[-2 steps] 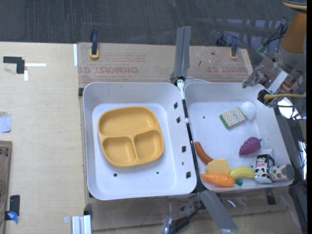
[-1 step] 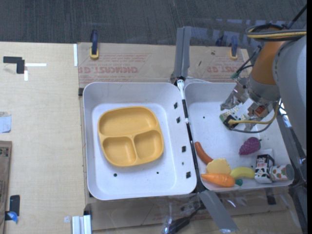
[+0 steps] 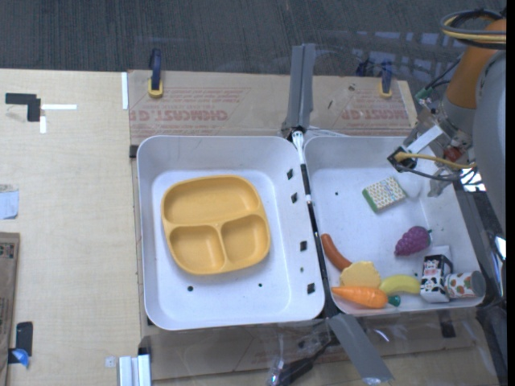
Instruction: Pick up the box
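While my gripper [image 3: 441, 182], whose grasp I cannot tell, hangs over the right bin's [image 3: 354, 167] far corner, the box [image 3: 384, 193] lies untouched nearby: approach step; next, centre over it and descend.

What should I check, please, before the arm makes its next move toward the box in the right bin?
1. Box found: the green-patterned box lies flat in the far half of the right bin. Ok.
2. Box free of neighbours: it lies apart from the purple grapes and the red sausage. Ok.
3. Gripper above the box: it hangs to the box's right, near the bin's wall. Not ok.
4. Box lifted: it rests on the bin floor. Not ok.
5. Target certain: a cow-patterned carton in the near right corner is box-like too. Cannot tell.
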### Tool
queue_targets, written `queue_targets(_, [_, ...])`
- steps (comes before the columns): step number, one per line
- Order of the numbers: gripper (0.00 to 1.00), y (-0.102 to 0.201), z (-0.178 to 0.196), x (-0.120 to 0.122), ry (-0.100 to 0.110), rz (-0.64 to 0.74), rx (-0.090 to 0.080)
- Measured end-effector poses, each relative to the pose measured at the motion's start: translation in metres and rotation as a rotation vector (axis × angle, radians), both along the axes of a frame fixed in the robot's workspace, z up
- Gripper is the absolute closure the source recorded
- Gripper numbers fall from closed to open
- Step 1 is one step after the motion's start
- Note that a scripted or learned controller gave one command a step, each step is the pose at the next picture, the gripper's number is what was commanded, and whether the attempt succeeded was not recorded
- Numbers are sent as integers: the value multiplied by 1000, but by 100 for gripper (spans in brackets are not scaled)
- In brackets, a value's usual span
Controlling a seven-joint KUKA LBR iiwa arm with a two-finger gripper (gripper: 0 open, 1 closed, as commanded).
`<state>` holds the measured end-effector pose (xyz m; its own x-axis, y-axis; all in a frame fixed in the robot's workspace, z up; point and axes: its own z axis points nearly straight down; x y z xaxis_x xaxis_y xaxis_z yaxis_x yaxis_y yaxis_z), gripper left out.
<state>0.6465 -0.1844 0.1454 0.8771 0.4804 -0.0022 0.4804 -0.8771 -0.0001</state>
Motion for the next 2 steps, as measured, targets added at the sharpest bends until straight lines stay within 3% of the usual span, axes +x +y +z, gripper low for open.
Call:
queue_targets(1, [0,-11,118,-20,1,5,0])
queue_targets(2, [0,38,-40,-25,3,-124,2])
